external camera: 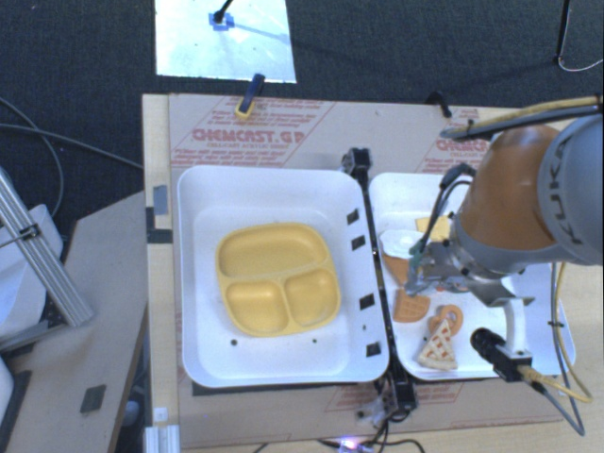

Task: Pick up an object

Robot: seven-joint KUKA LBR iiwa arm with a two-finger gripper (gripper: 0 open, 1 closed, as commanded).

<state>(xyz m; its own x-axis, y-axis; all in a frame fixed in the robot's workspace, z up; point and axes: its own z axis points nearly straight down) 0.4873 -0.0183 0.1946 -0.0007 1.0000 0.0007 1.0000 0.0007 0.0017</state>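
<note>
gripper (pixel 422 270) sits low over the right bin (pixel 401 199), yes? can you tell what it's after?

– i'd guess the small pile under it. a round brown biscuit (pixel 411 307) lies just beside the tip, with a pretzel shape (pixel 450 317) and a waffle wedge (pixel 437 349) a little nearer to us. nothing in that pile looks lifted off the floor of the bin.

is it open or closed?

– i cannot tell. the wrist and the orange band hang right above it and hide the business end from this slant.

so nothing is in its grasp?

– nothing i can see. the toy foods all look to be lying flat in the bin. a yellow piece (pixel 435 225) and a white piece (pixel 400 244) sit near the far side, partly behind the arm.

why crowd into that corner?

– that's where the pieces are, bunched against the wall beside the divider (pixel 362 253). my guess is the program picks a spot in the clutter and drops straight down.

and the left bin (pixel 203 217)?

– it holds a yellow compartment tray (pixel 278 276), lying flat in the middle, well apart from the arm. too broad for that pincer, i'd say.

any risk?

– the biscuit is thin and flat, so a close could slide over it. the wall is also near, which leaves little room to one side.
</note>
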